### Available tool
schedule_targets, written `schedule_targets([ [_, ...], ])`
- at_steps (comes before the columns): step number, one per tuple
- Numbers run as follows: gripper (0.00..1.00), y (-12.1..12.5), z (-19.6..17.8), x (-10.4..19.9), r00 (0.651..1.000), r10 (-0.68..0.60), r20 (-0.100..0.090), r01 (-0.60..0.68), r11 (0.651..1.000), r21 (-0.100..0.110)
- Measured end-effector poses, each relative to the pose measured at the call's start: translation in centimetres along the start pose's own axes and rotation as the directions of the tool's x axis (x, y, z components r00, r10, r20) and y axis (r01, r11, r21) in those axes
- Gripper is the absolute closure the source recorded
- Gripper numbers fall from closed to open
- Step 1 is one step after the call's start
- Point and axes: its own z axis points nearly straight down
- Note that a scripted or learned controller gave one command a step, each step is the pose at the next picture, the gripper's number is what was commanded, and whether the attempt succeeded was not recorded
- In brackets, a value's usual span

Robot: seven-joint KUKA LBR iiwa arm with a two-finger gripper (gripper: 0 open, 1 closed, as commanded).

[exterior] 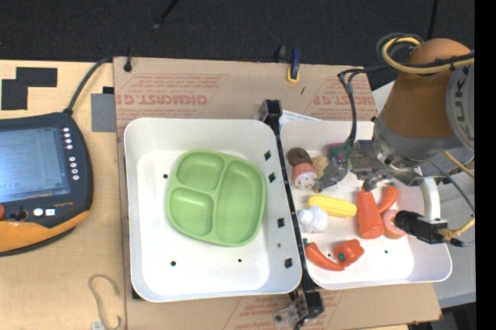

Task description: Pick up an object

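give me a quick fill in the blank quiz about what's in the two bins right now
1. The green divided plate lies in the ____ bin in the camera view.
2. The toy corn cob is coloured ____.
3. The divided plate has ____ compartments.
4. The gripper hangs over the ____ bin, the one with the toy foods.

Missing words: left; yellow; three; right
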Motion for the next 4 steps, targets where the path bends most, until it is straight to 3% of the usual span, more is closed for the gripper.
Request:
schedule_targets([
  [1,0.00,0.2,-0.6,0.0,1.000,-0.001,0.001,0.001,1.000,-0.011],
  [2,0.00,1.0,5.4,-0.1,1.000,-0.002,0.001,0.002,1.000,-0.006],
  [3,0.00,0.9,10.6,-1.1,1.000,-0.001,0.008,0.001,1.000,-0.021],
  [4,0.00,0.9,12.2,-1.0,1.000,0.000,0.002,0.000,1.000,-0.012],
])
